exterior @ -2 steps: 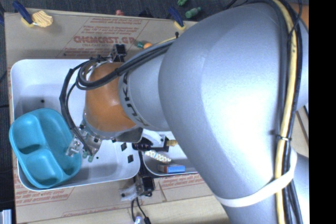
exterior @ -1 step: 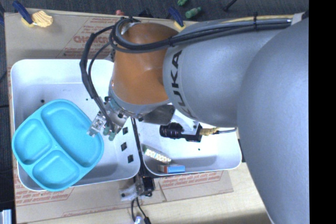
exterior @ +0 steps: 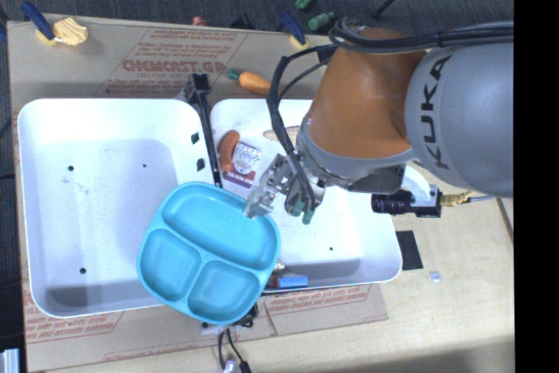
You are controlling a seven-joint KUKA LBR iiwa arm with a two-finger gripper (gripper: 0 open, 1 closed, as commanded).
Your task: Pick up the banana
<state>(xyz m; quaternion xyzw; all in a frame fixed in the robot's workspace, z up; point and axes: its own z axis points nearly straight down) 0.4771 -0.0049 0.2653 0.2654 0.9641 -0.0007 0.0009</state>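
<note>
My gripper (exterior: 278, 205) hangs low over the left part of the right bin (exterior: 349, 262), under the grey and orange arm (exterior: 376, 118). Its tip is at the upper right rim of a blue divided plate (exterior: 210, 253), which lies across the wall between the two bins and over their front edge. Whether the plate's rim is gripped is not clear. An orange-brown sausage-like piece (exterior: 229, 149) and a small printed packet (exterior: 244, 162) lie in the right bin's back left corner.
The left bin (exterior: 96, 188) is to the left of the plate. A carrot (exterior: 253, 83) lies on the cardboard behind the right bin. A small blue item (exterior: 293, 281) sits at the right bin's front rim. Black cables loop over the arm.
</note>
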